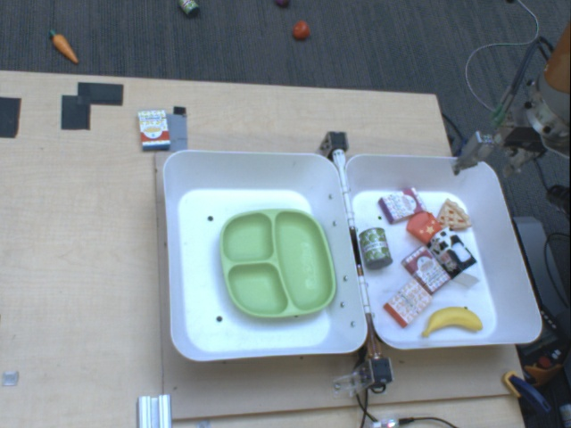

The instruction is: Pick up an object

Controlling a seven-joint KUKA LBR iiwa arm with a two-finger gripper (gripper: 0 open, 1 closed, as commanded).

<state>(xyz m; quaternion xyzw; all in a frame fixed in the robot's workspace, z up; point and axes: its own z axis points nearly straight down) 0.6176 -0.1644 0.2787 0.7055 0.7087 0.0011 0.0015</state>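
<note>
Flanking wooden bench point(80, 239), dark carpet point(401, 34) bearing scattered toys.

Arm point(555, 87) cut off at right edge — hand point(486, 150) too blurred.

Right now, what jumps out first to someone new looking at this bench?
The green plate with three compartments, alone in the left bin. Next, the clutter in the right bin: a banana near the front edge, a can by the divider, and small packets between. The gripper sits off the right bin's far corner, above none of the clutter.
</note>
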